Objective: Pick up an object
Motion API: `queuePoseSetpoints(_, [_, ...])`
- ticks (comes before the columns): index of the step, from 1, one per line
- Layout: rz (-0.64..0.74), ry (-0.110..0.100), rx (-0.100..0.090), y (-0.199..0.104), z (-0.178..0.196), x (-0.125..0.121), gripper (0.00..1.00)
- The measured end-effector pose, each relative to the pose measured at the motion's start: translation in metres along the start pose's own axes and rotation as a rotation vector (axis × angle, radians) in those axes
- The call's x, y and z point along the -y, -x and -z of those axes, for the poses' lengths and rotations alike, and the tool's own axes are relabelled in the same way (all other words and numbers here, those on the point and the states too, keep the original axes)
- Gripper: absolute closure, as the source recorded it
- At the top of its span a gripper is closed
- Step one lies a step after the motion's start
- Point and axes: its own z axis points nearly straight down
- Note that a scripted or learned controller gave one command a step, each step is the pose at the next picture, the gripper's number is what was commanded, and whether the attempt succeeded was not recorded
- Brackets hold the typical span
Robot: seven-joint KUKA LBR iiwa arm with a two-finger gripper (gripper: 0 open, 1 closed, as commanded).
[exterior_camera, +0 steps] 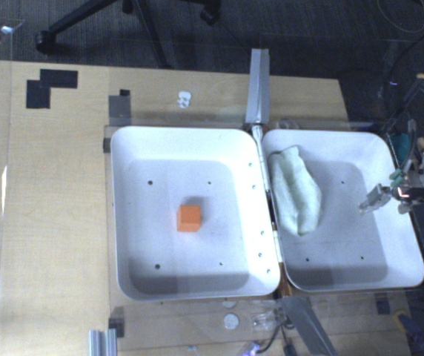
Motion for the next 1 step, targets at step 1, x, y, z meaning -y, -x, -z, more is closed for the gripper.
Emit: queuePoseSetpoints(1, [0.123, 0.012, 0.004, -0.0037, -0.1104, -0.0568, 0.0])
